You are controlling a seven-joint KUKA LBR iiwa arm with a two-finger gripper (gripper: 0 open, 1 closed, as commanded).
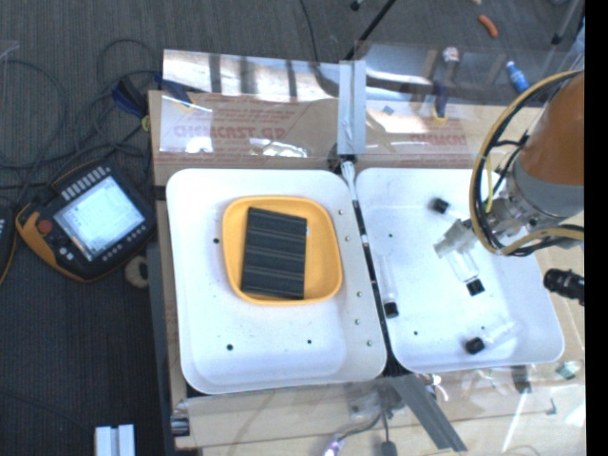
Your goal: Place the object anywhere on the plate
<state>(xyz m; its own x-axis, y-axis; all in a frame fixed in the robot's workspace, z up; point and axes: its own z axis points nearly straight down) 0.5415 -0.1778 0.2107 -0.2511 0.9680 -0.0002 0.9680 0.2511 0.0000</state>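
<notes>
A dark grey ribbed rectangular block [275, 252] lies flat on the square yellow plate [326, 278] in the left bin [199, 331]. It rests near the plate's middle, its long side running front to back. My gripper [458, 251] hangs over the middle of the right bin [408, 340], well to the right of the plate and apart from the block. It looks pale and partly see-through against the white bin floor. The grey arm with its orange band [560, 141] comes in from the right edge.
Small black pieces lie in the right bin at the back [438, 204], by the gripper [475, 288] and at the front [473, 346]. A raised divider [366, 255] separates the bins. A teach pendant [90, 221] sits left of the bench, with cardboard [247, 131] behind.
</notes>
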